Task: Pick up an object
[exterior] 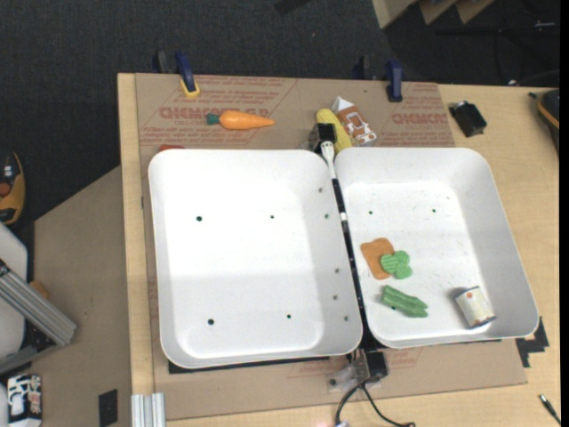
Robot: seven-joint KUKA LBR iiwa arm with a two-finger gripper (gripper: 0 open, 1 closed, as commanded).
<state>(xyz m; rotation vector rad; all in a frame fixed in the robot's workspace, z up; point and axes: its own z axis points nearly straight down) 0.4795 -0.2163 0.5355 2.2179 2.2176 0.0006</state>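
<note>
Four small things are seen in the right bin, lower right of frame: an orange slice, a green piece, a green pod, a white can. A toy carrot is parked on the table above the left bin.

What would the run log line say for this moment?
right bin: orange piece, green piece, green pod, small can | carrot on board behind left bin | pick: not yet done
</note>
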